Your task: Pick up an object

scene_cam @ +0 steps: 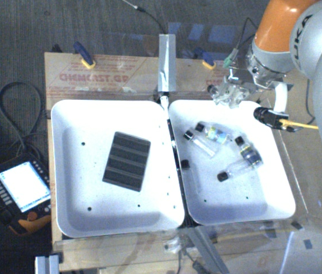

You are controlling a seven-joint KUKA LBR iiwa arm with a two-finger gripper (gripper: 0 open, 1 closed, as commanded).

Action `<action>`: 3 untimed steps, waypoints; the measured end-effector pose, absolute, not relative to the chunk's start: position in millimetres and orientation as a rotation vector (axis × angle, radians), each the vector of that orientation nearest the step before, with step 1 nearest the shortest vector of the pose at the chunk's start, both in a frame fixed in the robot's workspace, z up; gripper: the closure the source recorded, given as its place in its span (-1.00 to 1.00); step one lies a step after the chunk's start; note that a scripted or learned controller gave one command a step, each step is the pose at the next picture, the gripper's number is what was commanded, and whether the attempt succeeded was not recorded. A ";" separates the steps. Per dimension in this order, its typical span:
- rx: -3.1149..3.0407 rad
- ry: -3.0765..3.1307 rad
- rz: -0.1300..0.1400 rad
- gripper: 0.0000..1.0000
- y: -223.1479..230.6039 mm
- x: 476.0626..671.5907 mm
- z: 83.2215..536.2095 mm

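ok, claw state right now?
Claw: cannot be told. It sits above the far rim of the right bin, away from the small bottles.

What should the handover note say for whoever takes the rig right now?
Gripper: above the far rim of the right bin, nothing visibly between its fingers.
Right bin: three small clear bottles with dark caps, clustered mid-bin: one at the left of the cluster, one behind it, one nearer the front right. A small dark bit lies apart near the left wall.
Left bin: one flat dark ribbed block, lying at a slight angle.
Done: no pick yet, everything is resting in the bins.
Left: descend on one object, close, lift. The bottles lie close together, so a clean grasp may be tricky.
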State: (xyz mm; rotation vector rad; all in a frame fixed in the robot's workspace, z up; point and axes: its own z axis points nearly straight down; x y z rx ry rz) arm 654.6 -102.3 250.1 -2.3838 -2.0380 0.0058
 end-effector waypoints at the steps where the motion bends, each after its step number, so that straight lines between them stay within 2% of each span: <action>1: -2.381 -2.038 0.007 1.00 -101.6 654.7 258.2; 2: -2.378 -2.037 0.008 1.00 -101.3 654.7 266.4; 3: -2.508 -1.889 -0.002 1.00 -131.9 666.8 235.7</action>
